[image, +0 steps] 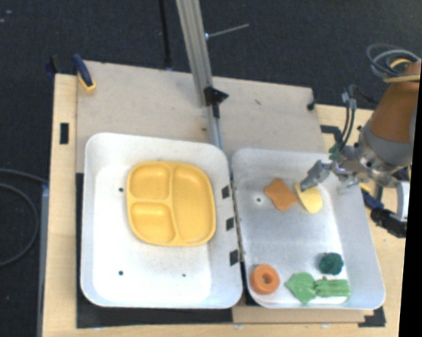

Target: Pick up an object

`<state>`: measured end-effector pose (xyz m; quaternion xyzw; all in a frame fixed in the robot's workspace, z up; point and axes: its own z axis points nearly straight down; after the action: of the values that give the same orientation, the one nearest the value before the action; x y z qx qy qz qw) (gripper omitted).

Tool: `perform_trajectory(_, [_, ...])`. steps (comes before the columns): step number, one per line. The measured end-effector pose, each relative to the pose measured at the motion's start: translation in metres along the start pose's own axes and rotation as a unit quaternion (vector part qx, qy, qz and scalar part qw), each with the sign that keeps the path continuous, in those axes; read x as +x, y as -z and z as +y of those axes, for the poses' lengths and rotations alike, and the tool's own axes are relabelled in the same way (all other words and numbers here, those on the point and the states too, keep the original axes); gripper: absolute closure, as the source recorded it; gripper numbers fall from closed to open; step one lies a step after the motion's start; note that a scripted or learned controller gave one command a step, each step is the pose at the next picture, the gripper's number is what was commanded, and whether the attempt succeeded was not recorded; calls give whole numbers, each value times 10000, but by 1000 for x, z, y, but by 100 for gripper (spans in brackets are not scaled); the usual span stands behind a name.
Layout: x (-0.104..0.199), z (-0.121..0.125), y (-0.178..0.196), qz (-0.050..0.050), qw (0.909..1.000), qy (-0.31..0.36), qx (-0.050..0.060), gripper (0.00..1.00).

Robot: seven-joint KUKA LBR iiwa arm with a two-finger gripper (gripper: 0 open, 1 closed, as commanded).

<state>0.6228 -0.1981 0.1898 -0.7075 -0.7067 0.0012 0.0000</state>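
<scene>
The gripper (314, 182) is hovering over the right bin (352, 235), its tip touching the yellow piece (312, 201). The brown piece (281, 194) is lying just left. Its grip state is impossible to judge.

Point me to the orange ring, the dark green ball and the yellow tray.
orange ring (264, 279), camera view, on its band, left of the hole.
dark green ball (330, 264), camera view, on its top middle.
yellow tray (172, 202), camera view, on the ridge between compartments.

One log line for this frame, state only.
hand: low in right bin, by yellow piece | orange piece beside it | yellow tray in left bin | nothing lifted
</scene>
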Motion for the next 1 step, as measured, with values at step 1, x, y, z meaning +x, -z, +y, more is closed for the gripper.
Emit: perform_trajectory(1, [0,1,-62,1,10000,-1,-2,0])
